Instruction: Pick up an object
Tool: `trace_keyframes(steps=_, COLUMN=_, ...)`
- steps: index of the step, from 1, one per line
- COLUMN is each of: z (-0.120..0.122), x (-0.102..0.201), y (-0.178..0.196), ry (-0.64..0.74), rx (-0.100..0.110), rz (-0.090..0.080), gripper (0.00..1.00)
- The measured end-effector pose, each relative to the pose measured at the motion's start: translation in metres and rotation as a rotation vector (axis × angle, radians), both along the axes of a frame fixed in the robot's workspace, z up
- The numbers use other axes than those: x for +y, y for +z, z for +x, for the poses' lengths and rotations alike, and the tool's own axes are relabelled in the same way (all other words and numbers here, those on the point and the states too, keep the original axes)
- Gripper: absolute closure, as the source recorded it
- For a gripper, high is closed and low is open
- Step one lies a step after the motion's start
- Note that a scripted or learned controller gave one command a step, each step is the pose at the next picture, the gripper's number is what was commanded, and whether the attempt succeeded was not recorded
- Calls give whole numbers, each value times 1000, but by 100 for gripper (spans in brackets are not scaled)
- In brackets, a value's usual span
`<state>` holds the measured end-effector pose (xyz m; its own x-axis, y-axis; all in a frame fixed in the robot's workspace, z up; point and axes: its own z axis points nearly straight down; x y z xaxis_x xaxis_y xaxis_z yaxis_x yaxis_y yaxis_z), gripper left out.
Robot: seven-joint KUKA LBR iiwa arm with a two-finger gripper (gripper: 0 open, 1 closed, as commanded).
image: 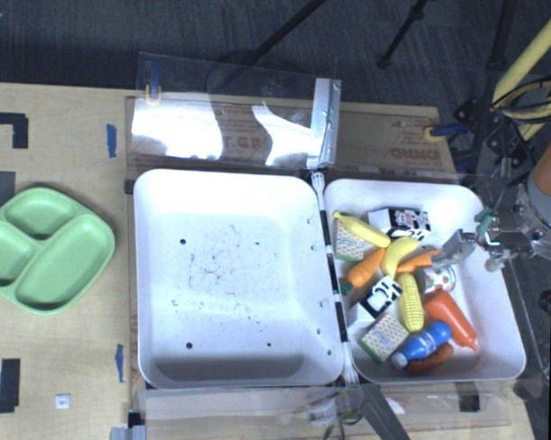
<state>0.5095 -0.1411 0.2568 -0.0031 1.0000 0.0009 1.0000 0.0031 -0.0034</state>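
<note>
left bin bare at the bench's front edge | right bin packed: corn cob long axis front-to-back, banana, orange carrot, blue bottle | gripper at right rim, grip's anyone's guess

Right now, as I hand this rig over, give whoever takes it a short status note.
Gripper: over the right bin's far right side, nothing visibly between its fingers.
Objects: all piled in the right bin: bananas, corn cob, carrot, blue bottle, and others.
Left bin: bare white floor.
Green divided plate: on the bench, left of the bins.
Done: nothing lifted yet.
Left: grasp one object and raise it.
</note>
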Motion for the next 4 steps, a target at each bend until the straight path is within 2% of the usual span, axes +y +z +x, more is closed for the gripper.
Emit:
trace_keyframes(steps=1, z=15, x=-40, y=-92, ry=70, rx=0, rz=1, gripper=0)
trace_keyframes(steps=2, z=26, x=-36, y=-156, ry=191, rx=-7, rz=-1, gripper=0)
trace_keyframes(steps=3, z=27, x=-38, y=-147, ry=190, rx=-7, rz=-1, gripper=100)
trace_keyframes(steps=4, z=29, x=45, y=-23, ry=235, rx=0, rz=1, gripper=100)
